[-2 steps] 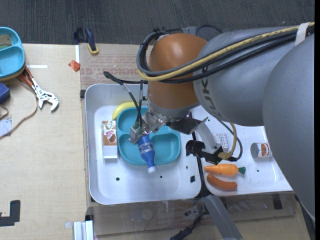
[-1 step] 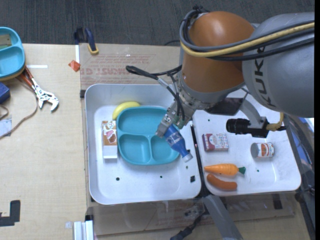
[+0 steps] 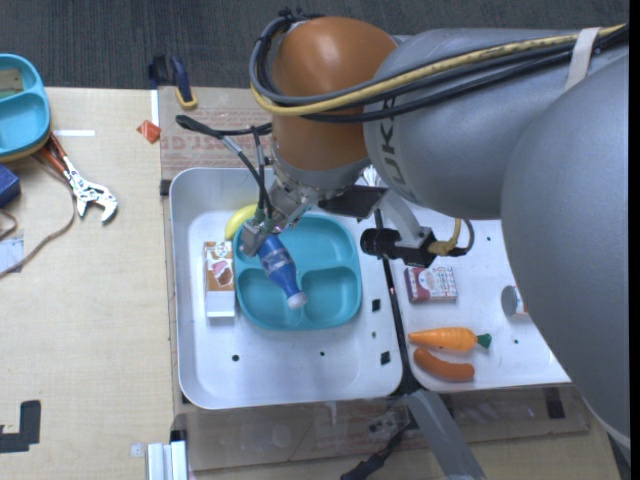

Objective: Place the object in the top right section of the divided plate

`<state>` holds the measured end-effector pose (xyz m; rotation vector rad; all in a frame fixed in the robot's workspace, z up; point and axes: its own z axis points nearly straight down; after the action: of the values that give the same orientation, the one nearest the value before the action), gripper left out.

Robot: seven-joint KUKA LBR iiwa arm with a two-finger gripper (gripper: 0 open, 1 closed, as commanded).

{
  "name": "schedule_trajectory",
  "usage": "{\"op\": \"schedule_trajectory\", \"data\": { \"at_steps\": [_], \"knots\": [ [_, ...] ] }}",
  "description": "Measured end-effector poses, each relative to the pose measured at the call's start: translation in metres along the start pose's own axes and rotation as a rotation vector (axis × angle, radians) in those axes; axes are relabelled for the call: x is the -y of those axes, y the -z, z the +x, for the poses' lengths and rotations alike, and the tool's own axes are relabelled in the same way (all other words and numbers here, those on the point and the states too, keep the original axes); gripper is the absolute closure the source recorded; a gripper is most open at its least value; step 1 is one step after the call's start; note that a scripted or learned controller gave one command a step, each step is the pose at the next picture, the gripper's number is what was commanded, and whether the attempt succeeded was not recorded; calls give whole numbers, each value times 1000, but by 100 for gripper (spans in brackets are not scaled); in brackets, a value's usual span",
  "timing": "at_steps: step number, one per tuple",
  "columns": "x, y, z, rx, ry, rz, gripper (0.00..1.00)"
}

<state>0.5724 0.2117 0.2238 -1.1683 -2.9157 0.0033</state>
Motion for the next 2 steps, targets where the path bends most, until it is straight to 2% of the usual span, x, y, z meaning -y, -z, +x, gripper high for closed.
{"op": "schedule_trajectory", "data": {
  "at_steps": [1,2],
  "knots": [
    [53,44,-21,1,-299,0,100],
    [27,17,15,0,-284,3,100]
  ]
}}
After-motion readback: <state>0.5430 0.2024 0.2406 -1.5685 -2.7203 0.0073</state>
